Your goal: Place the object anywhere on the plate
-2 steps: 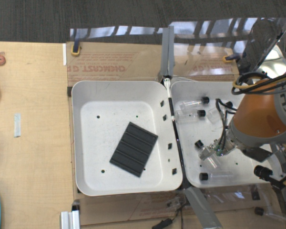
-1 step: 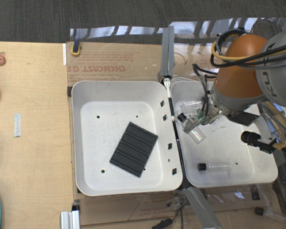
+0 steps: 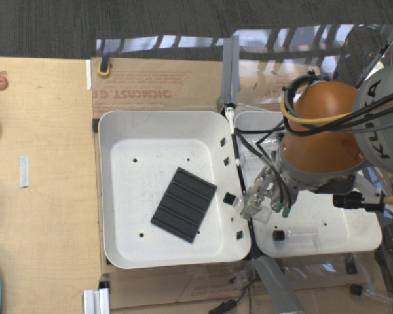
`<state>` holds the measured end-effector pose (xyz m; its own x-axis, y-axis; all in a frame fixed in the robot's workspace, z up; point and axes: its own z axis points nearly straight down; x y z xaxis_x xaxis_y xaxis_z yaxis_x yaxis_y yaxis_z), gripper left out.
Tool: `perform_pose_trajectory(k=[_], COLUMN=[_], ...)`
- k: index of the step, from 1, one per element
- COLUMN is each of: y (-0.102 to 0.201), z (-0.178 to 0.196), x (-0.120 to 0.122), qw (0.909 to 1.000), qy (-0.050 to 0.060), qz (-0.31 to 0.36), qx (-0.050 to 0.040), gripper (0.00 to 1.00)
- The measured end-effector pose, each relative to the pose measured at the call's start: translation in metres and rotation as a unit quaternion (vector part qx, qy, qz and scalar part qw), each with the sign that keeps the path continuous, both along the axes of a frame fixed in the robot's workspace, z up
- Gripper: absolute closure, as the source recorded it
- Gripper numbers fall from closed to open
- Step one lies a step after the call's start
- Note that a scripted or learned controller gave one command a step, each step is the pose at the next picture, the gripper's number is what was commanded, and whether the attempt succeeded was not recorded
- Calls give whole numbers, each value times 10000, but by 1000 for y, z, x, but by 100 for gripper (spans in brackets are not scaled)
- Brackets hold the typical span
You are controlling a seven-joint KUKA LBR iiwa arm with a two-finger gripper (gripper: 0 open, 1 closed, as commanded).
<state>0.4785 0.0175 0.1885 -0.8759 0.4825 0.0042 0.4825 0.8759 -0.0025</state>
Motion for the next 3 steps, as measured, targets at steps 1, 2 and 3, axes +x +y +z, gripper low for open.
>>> perform_pose_trajectory(k=[1, 2, 3], y=[49, 100, 52], z=[107, 18, 82], x=[1, -1, 3], qw=[9620, 8857, 9301], qy=[-12, 11, -16], qz=[-2731, -4642, -3674], qx=[-29, -57, -32], gripper=[100, 100, 100])
